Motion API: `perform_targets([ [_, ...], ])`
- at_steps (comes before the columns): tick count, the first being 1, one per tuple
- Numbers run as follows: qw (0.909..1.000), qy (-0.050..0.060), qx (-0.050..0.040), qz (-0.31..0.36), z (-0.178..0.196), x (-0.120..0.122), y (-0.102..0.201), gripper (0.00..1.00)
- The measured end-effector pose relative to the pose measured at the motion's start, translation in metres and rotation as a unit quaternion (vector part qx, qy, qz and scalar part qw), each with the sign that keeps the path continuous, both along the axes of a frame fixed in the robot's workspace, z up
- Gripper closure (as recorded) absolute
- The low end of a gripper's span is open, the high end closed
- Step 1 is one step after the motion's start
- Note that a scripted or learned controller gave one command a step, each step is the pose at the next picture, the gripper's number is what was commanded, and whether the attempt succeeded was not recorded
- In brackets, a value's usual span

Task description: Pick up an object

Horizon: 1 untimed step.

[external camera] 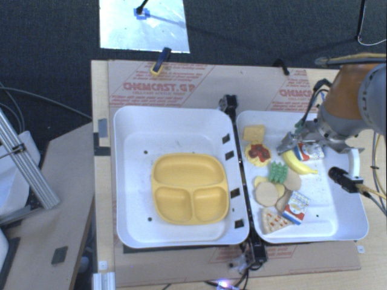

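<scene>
Banana [299, 162] lies in the right bin [347, 219], just below my fingers [294, 139] and touching or nearly so; nothing sits between them. Can't tell if they're spread or closed from this angle. Green toy [278, 172] further below, red piece [259, 153] to their left. Yellow tray [190, 188] in left bin [130, 162], well apart.

Toy food crowds the left and middle of the right shallow white bin [347, 225], from a yellow cracker [254, 132] at the far end to a pizza slice [274, 222] near. Its right floor lies bare. A yellow three-compartment plastic tray [190, 187] occupies the left bin's [130, 162] centre, margins open.
</scene>
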State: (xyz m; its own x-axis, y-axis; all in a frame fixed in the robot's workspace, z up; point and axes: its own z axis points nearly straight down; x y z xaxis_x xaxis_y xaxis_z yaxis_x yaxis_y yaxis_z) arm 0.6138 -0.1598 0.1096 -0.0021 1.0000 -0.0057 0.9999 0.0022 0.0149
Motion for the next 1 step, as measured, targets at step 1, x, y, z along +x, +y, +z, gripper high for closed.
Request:
perform_targets([
  [1,1.0000,-0.002,-0.0003,0.000,0.0114,0.0012,-0.0001,1.00],
])
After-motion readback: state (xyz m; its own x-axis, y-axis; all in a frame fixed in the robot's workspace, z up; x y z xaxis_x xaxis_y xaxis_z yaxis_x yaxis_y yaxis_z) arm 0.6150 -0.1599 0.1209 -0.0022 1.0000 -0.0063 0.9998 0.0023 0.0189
